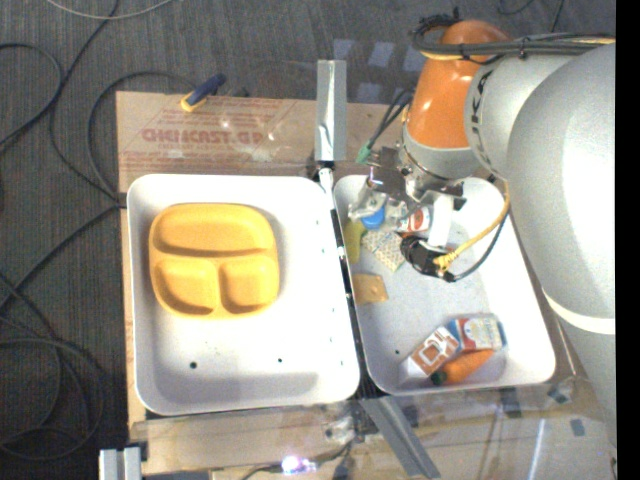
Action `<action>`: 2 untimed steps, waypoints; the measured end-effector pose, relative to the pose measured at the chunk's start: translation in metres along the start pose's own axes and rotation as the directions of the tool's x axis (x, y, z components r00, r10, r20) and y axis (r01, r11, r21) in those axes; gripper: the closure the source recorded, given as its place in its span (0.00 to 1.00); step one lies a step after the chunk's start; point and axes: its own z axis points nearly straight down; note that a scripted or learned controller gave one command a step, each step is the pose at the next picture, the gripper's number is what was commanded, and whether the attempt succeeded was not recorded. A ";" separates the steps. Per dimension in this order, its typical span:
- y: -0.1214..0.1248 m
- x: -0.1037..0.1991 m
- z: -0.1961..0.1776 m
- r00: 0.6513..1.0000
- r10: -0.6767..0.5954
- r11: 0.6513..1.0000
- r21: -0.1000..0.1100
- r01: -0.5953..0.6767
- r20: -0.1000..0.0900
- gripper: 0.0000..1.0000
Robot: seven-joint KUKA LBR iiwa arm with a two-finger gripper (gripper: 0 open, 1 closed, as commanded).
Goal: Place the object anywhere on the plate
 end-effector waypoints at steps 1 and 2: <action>-0.013 0.076 0.003 0.963 -0.271 0.963 -0.002 0.271 0.000 1.00; -0.065 0.125 -0.030 0.991 -0.136 0.991 -0.001 0.136 -0.001 1.00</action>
